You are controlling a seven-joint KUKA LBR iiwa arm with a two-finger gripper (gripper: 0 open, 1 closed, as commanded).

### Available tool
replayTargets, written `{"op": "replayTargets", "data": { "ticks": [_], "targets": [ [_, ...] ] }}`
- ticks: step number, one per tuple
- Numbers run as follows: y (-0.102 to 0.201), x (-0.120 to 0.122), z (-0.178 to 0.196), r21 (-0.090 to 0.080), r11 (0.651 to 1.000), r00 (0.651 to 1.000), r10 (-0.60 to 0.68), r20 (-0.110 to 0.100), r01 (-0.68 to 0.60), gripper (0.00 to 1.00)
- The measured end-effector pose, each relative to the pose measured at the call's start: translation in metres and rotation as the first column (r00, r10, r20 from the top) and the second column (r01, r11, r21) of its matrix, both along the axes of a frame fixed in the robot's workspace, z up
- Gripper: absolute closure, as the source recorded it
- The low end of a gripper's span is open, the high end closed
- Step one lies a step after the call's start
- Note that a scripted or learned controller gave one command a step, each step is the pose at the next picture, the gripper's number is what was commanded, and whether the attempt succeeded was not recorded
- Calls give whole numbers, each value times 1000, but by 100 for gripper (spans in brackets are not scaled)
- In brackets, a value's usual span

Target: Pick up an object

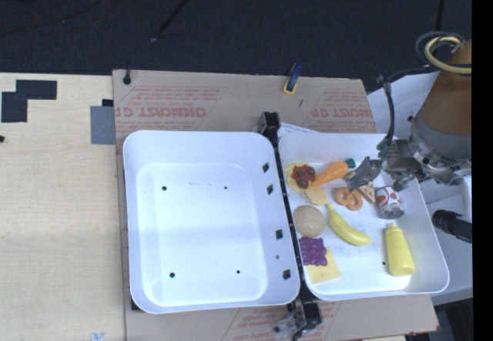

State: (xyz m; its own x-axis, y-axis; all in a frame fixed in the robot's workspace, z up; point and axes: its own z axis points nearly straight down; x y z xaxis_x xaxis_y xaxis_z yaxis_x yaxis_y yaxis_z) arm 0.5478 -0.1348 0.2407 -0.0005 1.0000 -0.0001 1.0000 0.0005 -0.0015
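i'm seeing the gripper (368,172) hanging low in the right bin (431,274), above the pretzel (347,198), carrot (331,173) and small can (388,203). its grip: cannot tell. the banana (347,228) is lying slantwise beside the yellow bottle (398,250), everything sitting over cardboard (200,101).

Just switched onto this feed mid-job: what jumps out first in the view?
The right bin is crowded with toy food: a banana, a yellow squeeze bottle, a carrot and purple grapes. The claw hangs low over that bin's far side, beside the carrot and above a pretzel. The left bin takes up the middle of the view.
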Motion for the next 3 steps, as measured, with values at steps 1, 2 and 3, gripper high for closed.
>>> {"op": "replayTargets", "data": {
  "ticks": [1, 2, 3],
  "targets": [
    [-19, 38, -160, 1, 1000, 1000, 0, -6, 0, 0],
    [32, 77, -153, 2, 1000, 1000, 4, 1, -4, 0],
    [28, 75, -144, 2, 1000, 1000, -1, -4, 1, 100]
  ]
}}
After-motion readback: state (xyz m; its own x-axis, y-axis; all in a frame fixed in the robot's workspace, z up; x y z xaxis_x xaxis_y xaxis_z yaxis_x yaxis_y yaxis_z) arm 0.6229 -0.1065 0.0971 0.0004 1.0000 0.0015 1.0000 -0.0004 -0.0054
